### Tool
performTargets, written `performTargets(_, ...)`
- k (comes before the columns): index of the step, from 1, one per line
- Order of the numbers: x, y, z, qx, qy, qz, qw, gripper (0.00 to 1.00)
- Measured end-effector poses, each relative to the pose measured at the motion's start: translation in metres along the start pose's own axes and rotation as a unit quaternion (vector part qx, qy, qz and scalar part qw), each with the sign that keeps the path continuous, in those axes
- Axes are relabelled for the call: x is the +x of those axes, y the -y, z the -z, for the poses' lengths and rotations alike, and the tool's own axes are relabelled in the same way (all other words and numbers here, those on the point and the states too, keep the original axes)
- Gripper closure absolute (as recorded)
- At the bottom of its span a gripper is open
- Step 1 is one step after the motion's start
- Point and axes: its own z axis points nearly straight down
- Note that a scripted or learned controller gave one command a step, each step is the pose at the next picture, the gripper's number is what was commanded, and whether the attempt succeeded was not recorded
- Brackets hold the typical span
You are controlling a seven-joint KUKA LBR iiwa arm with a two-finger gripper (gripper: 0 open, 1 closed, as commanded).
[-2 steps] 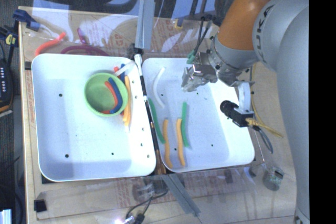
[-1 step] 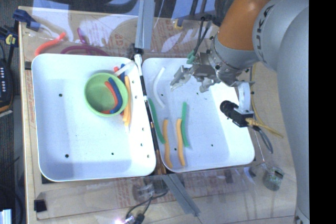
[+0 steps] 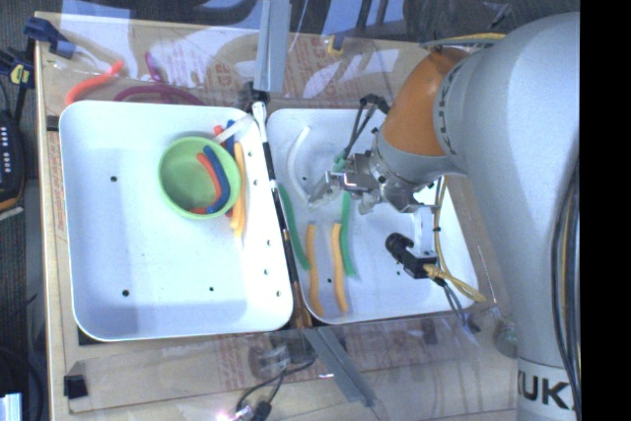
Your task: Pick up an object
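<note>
grey arm (image 3: 503,163) over right bin (image 3: 394,306), hand (image 3: 340,187) indistinct

The left bin (image 3: 148,281) is crowded only at its upper right by a green bowl (image 3: 197,177); the right bin (image 3: 380,306) is obstructed by orange strips (image 3: 338,266) and the arm (image 3: 493,143).

Both bins are plain white: the left bin (image 3: 148,281) and the right bin (image 3: 380,306). In the left one sits a light green bowl (image 3: 187,177) holding curved red (image 3: 210,163) and blue (image 3: 219,195) strips, with an orange strip (image 3: 238,202) at its right edge. The right bin holds two orange sticks (image 3: 314,261), green strips (image 3: 346,212) and a white curved piece (image 3: 296,153). The arm (image 3: 513,163) is grey with an orange band (image 3: 419,108). The bench (image 3: 197,59) is pale wood with faded red print.
</note>
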Motion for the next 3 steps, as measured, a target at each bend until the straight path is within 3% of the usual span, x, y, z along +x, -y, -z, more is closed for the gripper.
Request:
performTargets(1, 0.013, 0.033, -0.014, -0.001, 0.001, 0.018, 0.9998, 0.0)
performTargets(2, 0.012, 0.03, -0.001, -0.004, 0.002, 0.02, 0.9998, 1.0)
performTargets(3, 0.012, 0.031, -0.002, -0.003, 0.002, 0.02, 0.9998, 0.0)
